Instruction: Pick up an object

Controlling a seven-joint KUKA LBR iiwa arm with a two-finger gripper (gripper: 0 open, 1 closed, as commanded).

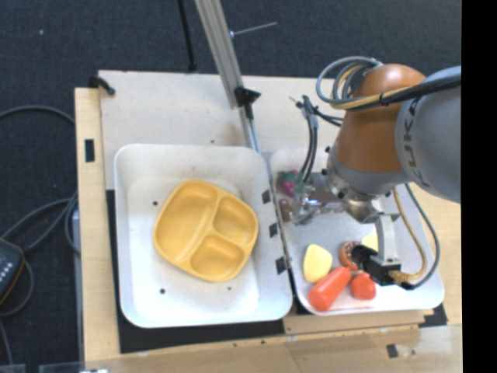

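Hovering over the right shallow white bin, the two-finger gripper, jaw state indeterminable, should descend squarely on the pale yellow rounded toy beside the orange carrot-shaped piece, avoiding neighbours.

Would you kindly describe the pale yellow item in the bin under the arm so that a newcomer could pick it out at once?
Look at the right-hand white bin, the one below the grey and orange arm. Near its front edge lies a cluster of small toys. The pale yellow piece is the leftmost, rounded and plain, just above the slanted orange-red carrot-like piece; its neighbours are orange or red.
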